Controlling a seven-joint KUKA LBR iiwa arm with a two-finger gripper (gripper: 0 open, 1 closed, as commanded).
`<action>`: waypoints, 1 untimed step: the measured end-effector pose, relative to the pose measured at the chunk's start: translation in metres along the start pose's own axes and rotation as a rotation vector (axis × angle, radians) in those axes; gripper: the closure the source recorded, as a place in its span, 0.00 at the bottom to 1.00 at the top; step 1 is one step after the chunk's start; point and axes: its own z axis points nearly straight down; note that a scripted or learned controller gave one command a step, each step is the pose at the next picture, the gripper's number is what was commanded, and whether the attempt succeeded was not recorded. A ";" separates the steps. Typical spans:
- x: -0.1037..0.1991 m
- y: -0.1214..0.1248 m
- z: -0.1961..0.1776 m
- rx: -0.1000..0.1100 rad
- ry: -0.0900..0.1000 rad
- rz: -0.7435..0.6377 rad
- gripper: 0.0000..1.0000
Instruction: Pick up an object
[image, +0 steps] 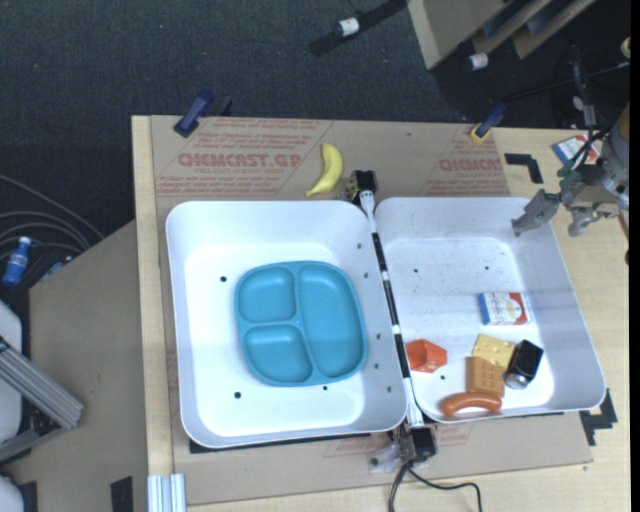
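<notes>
Your pickable objects sit clustered in the right bin (560, 300)'s near corner: a small box (502, 308), waffle (487, 364), hot dog (470, 404), orange block (426, 355) and black piece (523, 362). The gripper (556, 212) hovers over that bin's far right edge, fingers spread and holding nothing. A blue plate (299, 322) lies in the left bin (200, 250).

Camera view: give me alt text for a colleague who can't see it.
The gripper hangs open over the right bin's far right corner, holding nothing. Small toy foods cluster at that bin's near edge; a blue divided plate lies in the left bin.
</notes>
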 end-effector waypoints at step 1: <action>-0.006 -0.073 0.065 0.003 0.001 0.001 0.00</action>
